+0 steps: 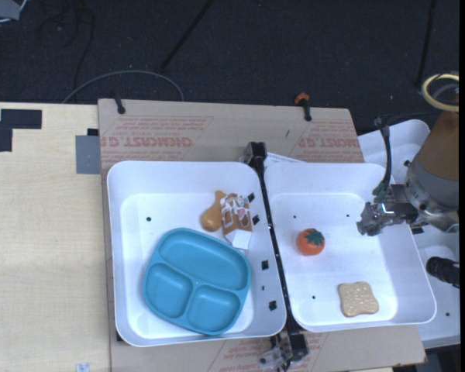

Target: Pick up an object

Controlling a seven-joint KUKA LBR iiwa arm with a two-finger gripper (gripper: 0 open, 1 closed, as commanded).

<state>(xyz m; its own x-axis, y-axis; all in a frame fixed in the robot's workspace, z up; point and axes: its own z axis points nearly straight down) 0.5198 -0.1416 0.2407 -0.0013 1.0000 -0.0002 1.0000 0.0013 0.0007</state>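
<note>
**Two white bins, arm at the far right rim**

In the left white plastic bin [128, 208], a light blue plastic tray with three compartments [196, 280] lies tilted; its lower edge reaches near the bin's front wall. Just above it lies a brown and white packet [234, 212] with a small tan rounded piece [211, 219] touching its left side. What this packet is cannot be made out. The upper left part of this bin is bare floor.

In the right white plastic bin [337, 178], a small orange-red toy tomato with a green top [311, 241] sits near the middle, with free floor all around it. A beige slice of toy toast [358, 299] lies near the front right corner, well apart from the tomato.

The dark gripper [370, 223] hangs at the right wall of this bin, apart from both objects. It is small and dark, so it cannot be told whether it is released or clenched. The grey arm [442, 169] is cut off at the right edge.
</note>
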